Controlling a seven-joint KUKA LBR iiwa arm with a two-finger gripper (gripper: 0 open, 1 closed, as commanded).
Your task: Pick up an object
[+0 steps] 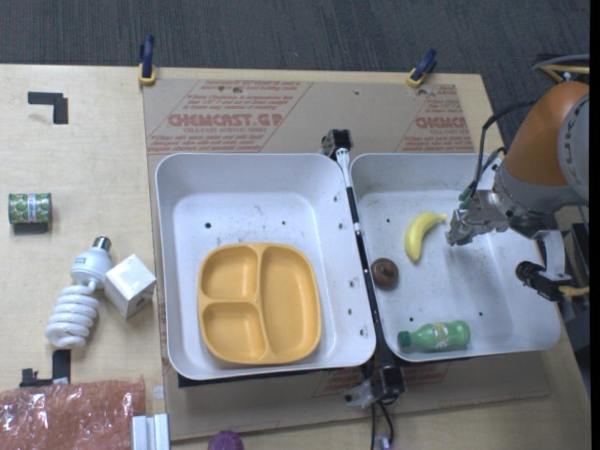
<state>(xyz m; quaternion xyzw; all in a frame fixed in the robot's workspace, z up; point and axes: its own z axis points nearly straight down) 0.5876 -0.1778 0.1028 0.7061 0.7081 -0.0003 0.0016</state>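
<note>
The arm [553, 148] is cut off by the right edge, so only its wrist end shows. The gripper [459, 232] is too small to tell whether its fingers are apart. Far to its left, at the bottom edge, a pink bag [70, 415] and a purple object [225, 441] are cropped. The can [30, 210] label is unreadable.

A single fixed camera looks down on me at a slant from above the bench [84, 279], far enough back to take in both white bins. The left bin [173, 251] sits mid-frame, the right bin [487, 181] just beside it, dark carpet [281, 12] beyond it at the top. My arm [548, 148] enters from right of the right bin.
</note>
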